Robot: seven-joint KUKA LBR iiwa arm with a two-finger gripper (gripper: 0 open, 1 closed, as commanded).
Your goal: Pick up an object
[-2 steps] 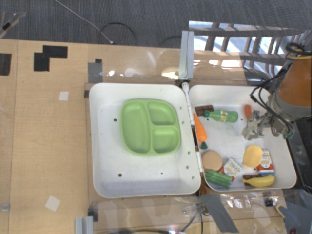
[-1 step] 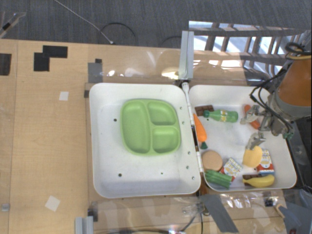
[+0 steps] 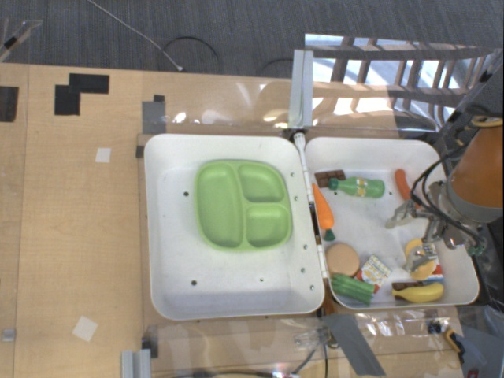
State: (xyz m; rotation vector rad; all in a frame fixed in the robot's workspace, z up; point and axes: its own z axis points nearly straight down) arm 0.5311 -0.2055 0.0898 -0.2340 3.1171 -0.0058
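The right bin (image 3: pixel 370 148) holds several toy foods. A green bottle (image 3: pixel 358 186) lies near its back wall, with a red sausage (image 3: pixel 402 183) to the right and an orange carrot (image 3: pixel 320 206) along the left wall. In the front part are a brown bun (image 3: pixel 342 258), a green vegetable (image 3: pixel 353 288), a small printed packet (image 3: pixel 376 269) and a banana (image 3: pixel 420 292). My gripper (image 3: pixel 425 249) hangs low over the bin's right side, just above a yellow and orange item (image 3: pixel 422 269) beside the banana. I see nothing lifted.
The left bin (image 3: pixel 169 282) carries a green divided plate (image 3: pixel 242 204). A ridge (image 3: pixel 309 211) separates the two bins. The arm's orange band (image 3: pixel 482 172) and cables cover the right bin's right edge. A metal frame (image 3: pixel 394 61) stands behind the bins.
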